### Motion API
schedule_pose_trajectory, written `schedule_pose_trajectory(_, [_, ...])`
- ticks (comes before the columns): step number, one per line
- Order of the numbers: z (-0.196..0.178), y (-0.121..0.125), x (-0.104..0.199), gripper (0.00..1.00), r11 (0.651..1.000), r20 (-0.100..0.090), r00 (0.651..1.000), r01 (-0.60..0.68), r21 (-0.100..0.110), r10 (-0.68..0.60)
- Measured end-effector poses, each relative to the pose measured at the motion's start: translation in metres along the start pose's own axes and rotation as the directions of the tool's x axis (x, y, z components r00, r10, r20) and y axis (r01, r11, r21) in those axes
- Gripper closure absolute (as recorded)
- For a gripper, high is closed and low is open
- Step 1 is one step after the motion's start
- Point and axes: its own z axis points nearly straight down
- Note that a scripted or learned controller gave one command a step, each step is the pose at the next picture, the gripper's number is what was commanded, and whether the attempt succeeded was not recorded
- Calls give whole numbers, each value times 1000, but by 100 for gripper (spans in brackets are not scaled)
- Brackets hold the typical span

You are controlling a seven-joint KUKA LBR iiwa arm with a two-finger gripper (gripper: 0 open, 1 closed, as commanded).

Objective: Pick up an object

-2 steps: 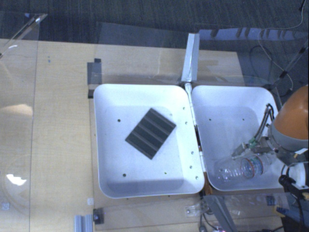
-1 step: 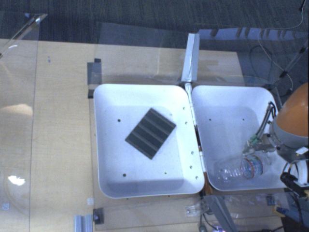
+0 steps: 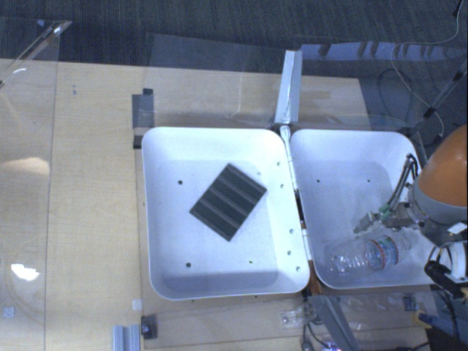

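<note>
Look at the right bin [image 3: 344,148]: a clear plastic bottle [image 3: 363,256] lies on its side near the front edge. Its long side runs left to right, tipped up a little at the right. Your gripper [image 3: 374,221] hangs just behind it, a bit to the right, so the bottle sits just toward the near side. You cannot tell how the jaws stand. A dark ridged block [image 3: 228,201] lies in the left bin [image 3: 161,196], far away.
</note>
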Motion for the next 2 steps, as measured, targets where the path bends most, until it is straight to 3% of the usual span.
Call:
schedule_pose_trajectory(1, [11, -2, 17, 0, 996, 2, 996, 91, 6, -91])
schedule_pose_trajectory(2, [12, -3, 7, 0, 999, -4, 999, -47, 9, 47])
